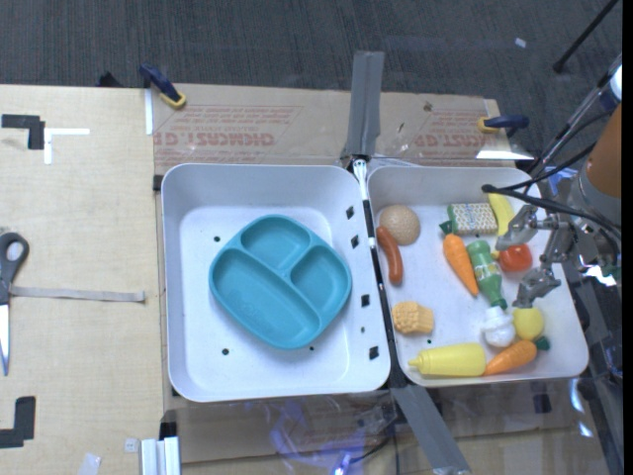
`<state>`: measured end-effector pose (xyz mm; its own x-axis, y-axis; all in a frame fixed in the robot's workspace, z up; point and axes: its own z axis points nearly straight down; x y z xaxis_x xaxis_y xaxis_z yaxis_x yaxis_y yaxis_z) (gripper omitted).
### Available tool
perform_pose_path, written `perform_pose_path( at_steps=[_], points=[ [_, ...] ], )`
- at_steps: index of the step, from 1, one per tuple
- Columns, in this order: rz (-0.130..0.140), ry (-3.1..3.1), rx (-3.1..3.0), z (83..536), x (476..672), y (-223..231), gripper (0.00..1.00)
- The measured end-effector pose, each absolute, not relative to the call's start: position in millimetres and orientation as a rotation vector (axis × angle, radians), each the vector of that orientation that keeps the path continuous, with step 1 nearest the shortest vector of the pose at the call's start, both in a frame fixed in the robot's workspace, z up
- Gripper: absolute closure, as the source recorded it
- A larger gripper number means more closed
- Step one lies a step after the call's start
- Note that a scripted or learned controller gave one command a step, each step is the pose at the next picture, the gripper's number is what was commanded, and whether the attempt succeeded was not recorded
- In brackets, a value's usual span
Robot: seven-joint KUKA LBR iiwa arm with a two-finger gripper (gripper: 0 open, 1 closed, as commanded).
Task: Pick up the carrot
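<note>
The long orange plastic carrot (459,264) lies in the right white bin (425,295), touching a green bottle (485,271) at its 3 o'clock. The metal two-finger gripper (528,255) hovers at the carrot's 3 o'clock with its jaws spread wide, nothing between them, beside a red tomato (515,257). A second orange carrot (511,357) rests at 5 o'clock.

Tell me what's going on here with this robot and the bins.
A robot arm reaches in from the right, its gripper open above the right bin, near a tomato and a green bottle. The carrot it is meant to pick up lies untouched beside the bottle. The left bin holds a blue divided plate.
</note>
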<state>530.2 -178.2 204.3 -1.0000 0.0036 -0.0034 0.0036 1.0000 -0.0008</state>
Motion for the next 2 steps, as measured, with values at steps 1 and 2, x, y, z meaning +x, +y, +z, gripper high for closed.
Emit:
perform_pose_path(
  at_steps=[1, 2],
  points=[
    [-0.002, 3.137, -0.043, 93, 561.7, -176, 0.0],
    [0.0, 3.128, 0.26, 93, 555.7, -106, 0.0]
  ],
)
